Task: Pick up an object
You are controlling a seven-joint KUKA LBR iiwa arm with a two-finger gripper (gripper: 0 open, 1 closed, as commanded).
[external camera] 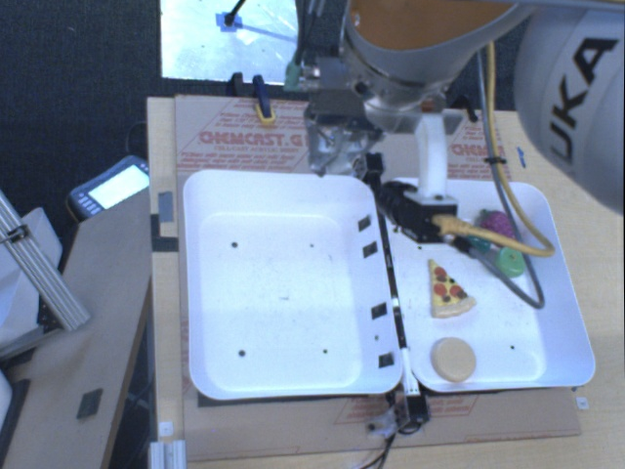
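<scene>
White plastic, 2 bins: the right bin (562, 345) holds a pizza slice (449, 289), a tan disc (454, 359), a green piece (509, 260) and a purple piece (499, 224), all loose and apart, so any could be taken alone. My pincer (337, 152) hangs above the left bin's (283, 291) far rim, well away from them; I cannot tell its state.

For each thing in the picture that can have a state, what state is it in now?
gripper: over the far edge of the left bin, nothing seen held
left bin: lying flat on the bench
right bin: lying flat, holding the items
pizza slice: lying flat in the right bin
round tan disc: lying flat near the right bin's front edge
green and purple items: resting at the far side of the right bin, partly behind a cable
</scene>
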